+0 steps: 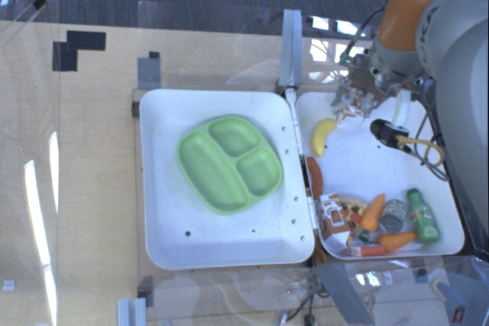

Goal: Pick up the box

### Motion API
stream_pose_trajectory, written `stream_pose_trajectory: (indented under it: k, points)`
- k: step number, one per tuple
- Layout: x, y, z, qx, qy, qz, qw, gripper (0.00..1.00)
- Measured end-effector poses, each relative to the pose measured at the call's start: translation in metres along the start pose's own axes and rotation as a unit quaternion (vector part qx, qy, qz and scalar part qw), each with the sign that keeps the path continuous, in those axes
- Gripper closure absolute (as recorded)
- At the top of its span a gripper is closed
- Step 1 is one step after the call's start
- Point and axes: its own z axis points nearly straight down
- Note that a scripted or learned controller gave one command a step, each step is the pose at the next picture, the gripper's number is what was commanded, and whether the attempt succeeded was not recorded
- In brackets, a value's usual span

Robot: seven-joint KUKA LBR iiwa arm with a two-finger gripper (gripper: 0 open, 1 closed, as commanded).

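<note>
Nearest you, along the front of the right bin [452, 237], sits a heap of play food: the box [331, 214], white with red print, lies flat at the heap's left end against the bin's front-left corner, with a carrot [372, 211] leaning just to its right, a second carrot [397, 242] lying across the front, a grey can [393, 214] between them and a green bottle [421, 216] at the right end. You can see a brown sausage [315, 176] lying along the bin's left wall just behind the box, and a banana [323, 137] farther back beside the same wall. Your gripper [352, 104] hangs over the back of this bin, just right of the banana and well apart from the box; its jaws are too blurred among the cables to tell whether they stand wide or narrow, and nothing can be seen held in them. Across the divider, the left bin [164, 233] carries a green plate [229, 163] with three compartments, lying flat near its middle.
</note>
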Motion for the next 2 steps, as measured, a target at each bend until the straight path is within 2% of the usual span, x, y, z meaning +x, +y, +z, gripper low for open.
stream_pose_trajectory:
  k: [1, 2]
  points:
    - [0.002, 0.004, -0.004, -0.011, 0.001, -0.001, 0.9999, 0.0]
    - [-0.058, -0.092, 0.046, -0.01, 0.001, -0.052, 0.9986, 0.0]
